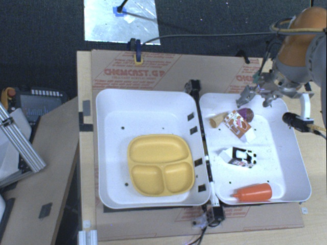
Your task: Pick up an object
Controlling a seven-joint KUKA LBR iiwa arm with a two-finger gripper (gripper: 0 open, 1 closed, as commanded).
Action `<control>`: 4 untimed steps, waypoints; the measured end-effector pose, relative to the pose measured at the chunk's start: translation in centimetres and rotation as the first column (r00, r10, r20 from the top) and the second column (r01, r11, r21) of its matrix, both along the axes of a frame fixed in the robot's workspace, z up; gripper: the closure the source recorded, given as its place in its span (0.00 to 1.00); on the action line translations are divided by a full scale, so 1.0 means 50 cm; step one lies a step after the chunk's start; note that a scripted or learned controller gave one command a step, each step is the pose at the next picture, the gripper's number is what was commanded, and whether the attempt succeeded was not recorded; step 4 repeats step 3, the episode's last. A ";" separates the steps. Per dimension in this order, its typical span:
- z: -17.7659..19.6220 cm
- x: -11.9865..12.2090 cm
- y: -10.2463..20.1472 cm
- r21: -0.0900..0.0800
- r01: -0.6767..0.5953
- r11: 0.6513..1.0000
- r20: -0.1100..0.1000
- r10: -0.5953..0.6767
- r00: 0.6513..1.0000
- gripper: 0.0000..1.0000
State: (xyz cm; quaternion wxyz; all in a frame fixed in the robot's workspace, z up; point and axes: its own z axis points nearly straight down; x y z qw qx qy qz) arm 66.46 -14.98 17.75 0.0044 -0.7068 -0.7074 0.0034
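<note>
In the camera view, the gripper (257, 97) hangs over the far edge of the right bin (291, 157), with its two fingers spread apart and nothing between them. The nearest object, a red and white packet (238, 124), lies just below the jaws and toward the viewer, its long axis running diagonally; a purple piece (246, 113) touches it.
</note>
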 end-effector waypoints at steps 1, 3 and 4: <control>0.017 0.006 0.001 -0.002 -0.002 1.000 0.013 0.002 1.000 0.00; -0.135 0.006 -0.001 -0.006 -0.004 1.000 0.035 0.004 0.999 0.00; -0.135 0.006 -0.001 -0.006 -0.004 1.000 0.035 0.004 0.999 0.00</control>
